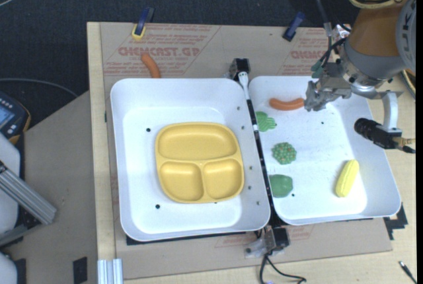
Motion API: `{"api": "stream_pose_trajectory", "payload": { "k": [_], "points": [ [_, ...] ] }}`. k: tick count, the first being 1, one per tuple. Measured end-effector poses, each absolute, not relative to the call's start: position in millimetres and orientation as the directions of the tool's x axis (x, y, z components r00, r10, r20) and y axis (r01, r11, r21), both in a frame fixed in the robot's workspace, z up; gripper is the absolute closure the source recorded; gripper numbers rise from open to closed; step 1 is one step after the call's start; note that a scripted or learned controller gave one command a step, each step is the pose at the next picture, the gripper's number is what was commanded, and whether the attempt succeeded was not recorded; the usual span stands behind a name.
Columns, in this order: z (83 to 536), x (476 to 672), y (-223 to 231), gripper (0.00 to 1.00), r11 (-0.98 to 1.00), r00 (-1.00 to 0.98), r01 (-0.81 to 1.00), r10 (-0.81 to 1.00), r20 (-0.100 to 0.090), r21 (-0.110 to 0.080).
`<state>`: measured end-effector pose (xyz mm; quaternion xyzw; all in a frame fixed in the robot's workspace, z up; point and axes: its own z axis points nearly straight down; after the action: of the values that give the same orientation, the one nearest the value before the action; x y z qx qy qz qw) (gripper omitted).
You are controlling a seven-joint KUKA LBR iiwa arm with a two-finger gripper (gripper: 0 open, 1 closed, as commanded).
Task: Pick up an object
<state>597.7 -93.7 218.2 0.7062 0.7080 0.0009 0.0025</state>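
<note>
the gripper (316,99) hangs low over the far end of the right bin (370,207), and i cannot tell how it is set for grasping; nothing shows held in it. the thing nearest it, and so my guess for the pick, is the sausage (286,104), an orange toy lying flat on the bin floor with one end just beside the gripper, possibly touching it, and its length running away toward the left bin (125,144). it looks like a small plastic or rubber piece: light, smooth, probably a little slick, round in section, so it may roll or squirt out if pinched off-centre. the best hold, i judge, is across its narrow width at mid-length, which lies a little further from the gripper toward the left bin. it is not fragile, so a firm squeeze should do no harm. nearer the camera from the sausage lie a green leaf (265,121), a green broccoli (284,152) and a green lump (281,185), all along the side next to the left bin, well apart from the sausage, and a yellow corn (346,177) sits toward the opposite side. the left bin holds a yellow tray (198,162). a second sausage (151,65) lies on the bench beyond the left bin.
</note>
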Motion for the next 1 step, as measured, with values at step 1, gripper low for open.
{"api": "stream_pose_trajectory", "payload": {
  "k": [1],
  "points": [
    [226.0, 616.3, -77.9, 1.00, 0.003, -0.003, 1.000, 1.000, -0.001, 0.005]
  ]
}}
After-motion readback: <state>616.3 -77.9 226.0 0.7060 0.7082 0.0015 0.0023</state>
